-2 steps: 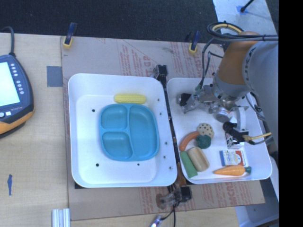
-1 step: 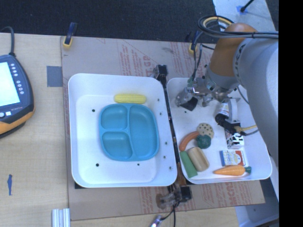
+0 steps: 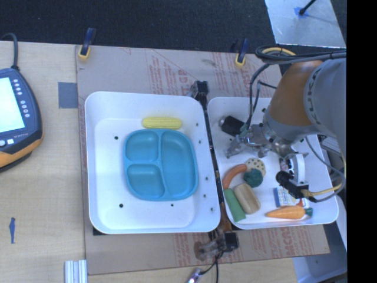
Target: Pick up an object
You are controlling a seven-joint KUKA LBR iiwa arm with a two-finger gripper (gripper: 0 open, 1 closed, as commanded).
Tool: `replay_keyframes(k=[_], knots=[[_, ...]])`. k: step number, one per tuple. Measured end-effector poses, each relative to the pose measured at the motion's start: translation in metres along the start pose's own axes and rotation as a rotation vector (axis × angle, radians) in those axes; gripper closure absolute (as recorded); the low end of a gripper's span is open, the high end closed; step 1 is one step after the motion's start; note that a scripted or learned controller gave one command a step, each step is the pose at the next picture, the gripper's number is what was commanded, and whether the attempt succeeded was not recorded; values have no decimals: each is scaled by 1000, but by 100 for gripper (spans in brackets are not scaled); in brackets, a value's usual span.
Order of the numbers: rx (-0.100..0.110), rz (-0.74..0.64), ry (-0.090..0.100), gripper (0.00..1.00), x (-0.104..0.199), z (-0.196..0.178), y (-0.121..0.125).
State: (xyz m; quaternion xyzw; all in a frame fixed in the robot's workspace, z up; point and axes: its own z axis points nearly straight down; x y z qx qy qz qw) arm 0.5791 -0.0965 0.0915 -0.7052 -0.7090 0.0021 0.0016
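Note:
My gripper (image 3: 234,141) hangs over the upper left part of the right bin (image 3: 330,217), just above a cluster of toy foods. Below it lie a curved orange sausage (image 3: 234,173), a speckled cookie (image 3: 255,164) and a dark teal ball (image 3: 254,178). Further toward the front are a tan bread roll (image 3: 247,197), a green cucumber (image 3: 233,206) and an orange carrot (image 3: 287,213). I see nothing held in the gripper. The arm's grey body and orange band (image 3: 291,102) cover the bin's back right.
The left bin (image 3: 100,158) holds a blue divided plate (image 3: 160,163) and a yellow corn cob (image 3: 161,122) behind it. A black divider with clamps runs between the bins (image 3: 209,152). A tablet-like pendant (image 3: 15,117) lies at the far left. Cables (image 3: 321,187) trail across the right bin.

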Motion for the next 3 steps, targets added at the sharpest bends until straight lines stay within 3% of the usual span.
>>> replay_keyframes(k=[1,2,3], knots=[[-2,2,1,0,0,-1,77],[0,-2,1,100,-1,-11,77],[-3,1,2,100,55,-102,51]])
